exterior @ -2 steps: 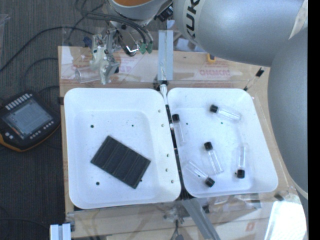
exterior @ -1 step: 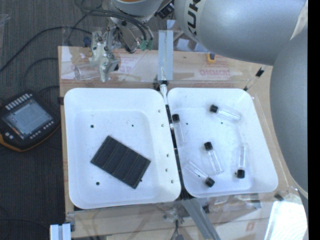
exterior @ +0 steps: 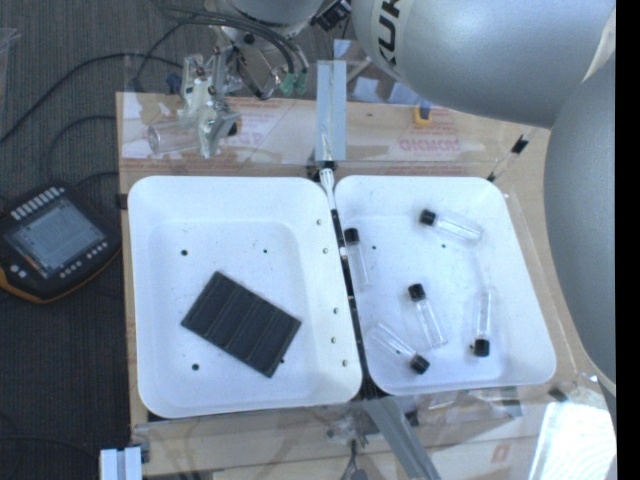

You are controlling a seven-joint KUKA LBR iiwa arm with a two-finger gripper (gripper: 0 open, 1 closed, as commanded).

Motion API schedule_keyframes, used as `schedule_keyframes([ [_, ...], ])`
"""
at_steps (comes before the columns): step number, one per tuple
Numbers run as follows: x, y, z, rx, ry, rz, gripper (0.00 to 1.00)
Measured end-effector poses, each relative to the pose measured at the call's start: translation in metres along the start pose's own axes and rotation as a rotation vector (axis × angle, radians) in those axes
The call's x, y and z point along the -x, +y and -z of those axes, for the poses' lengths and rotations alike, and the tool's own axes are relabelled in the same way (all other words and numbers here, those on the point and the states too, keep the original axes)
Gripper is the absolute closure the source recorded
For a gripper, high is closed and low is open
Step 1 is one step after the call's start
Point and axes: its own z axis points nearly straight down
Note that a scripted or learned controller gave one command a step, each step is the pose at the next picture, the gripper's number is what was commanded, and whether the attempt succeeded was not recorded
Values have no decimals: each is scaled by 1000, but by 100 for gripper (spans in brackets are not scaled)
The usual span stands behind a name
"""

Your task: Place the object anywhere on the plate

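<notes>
End effector (exterior: 210, 118) sat at upper left of frame, above the left bin (exterior: 150, 268), clamped on a clear vial (exterior: 170, 136) lying crosswise between its fingers. Dark plate (exterior: 241, 324) lay flat in the left bin's lower middle. Five black-capped vials (exterior: 425, 313) lay scattered in the right bin (exterior: 520, 268).

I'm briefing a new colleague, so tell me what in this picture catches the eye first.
The big grey arm fills the top right, with its gripper hanging beyond the bins at the top left. In the left bin a dark ridged plate lies at a slant. The right bin holds five clear vials with black caps, scattered apart.
</notes>
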Motion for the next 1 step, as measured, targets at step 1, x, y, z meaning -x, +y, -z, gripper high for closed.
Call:
schedule_keyframes([
  [1,2,0,9,4,-4,-1,100],
])
